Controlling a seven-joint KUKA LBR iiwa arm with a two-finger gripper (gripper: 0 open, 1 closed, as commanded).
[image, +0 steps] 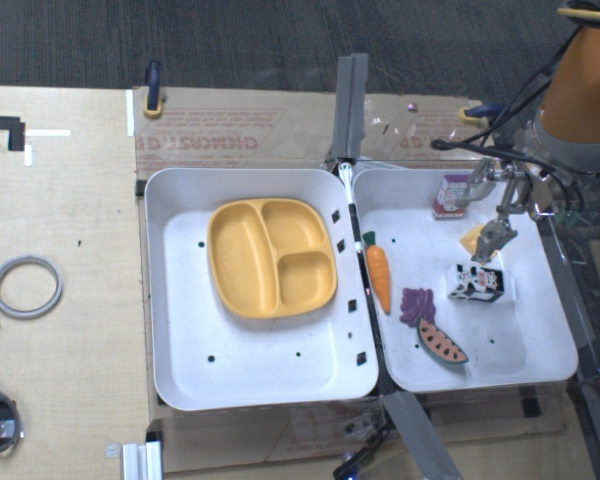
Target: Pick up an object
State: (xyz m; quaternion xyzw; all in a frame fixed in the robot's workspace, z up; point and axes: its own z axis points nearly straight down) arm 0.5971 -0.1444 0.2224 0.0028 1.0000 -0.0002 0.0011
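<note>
Where the gripper hangs: over the right bin [540,363], above a black-and-white toy.
Toy [478,283]: lying on the bin floor, right of centre, just below the fingertips.
Gripper [488,243]: fingers drawn narrow, nothing between them.
Yellow piece [470,239]: beside the fingers, partly hidden.
Purple packet [449,196]: near the far wall.
Carrot [379,274]: along the left wall.
Grapes [416,306]: beside the carrot.
Watermelon slice [442,342]: near the front.
Left bin [180,368]: holds a yellow divided plate [272,257].
Bench, far left: a grey tape ring [25,286].
</note>
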